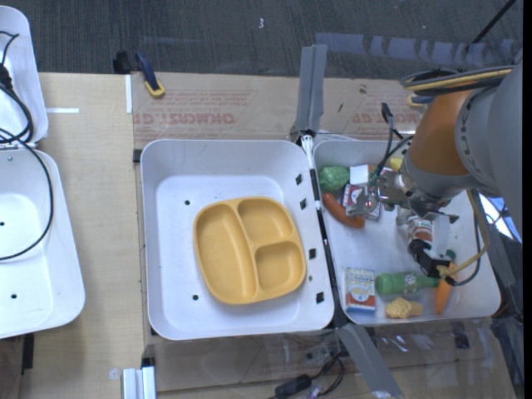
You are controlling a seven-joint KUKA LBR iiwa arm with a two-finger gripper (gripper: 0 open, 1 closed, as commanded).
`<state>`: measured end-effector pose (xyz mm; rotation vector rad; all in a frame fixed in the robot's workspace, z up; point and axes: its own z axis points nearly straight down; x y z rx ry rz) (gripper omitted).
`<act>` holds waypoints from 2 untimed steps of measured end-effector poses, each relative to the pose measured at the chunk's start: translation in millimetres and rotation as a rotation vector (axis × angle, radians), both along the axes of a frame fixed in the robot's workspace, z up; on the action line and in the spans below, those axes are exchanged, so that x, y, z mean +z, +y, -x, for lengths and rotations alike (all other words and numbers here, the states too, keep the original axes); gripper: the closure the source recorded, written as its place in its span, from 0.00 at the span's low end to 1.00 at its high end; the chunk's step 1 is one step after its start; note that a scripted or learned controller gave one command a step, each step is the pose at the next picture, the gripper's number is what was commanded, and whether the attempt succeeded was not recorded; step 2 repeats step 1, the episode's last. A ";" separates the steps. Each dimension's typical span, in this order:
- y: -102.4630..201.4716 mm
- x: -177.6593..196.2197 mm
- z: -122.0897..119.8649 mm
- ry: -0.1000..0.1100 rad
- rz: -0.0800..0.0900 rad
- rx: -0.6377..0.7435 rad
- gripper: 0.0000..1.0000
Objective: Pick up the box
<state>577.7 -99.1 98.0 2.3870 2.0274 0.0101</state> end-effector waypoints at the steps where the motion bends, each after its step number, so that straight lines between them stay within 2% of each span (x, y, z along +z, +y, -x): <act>1: -15.2 -6.4 -66.4 0.014 -0.002 -0.113 0.00; 2: -15.2 -6.4 -66.4 0.014 -0.002 -0.113 0.00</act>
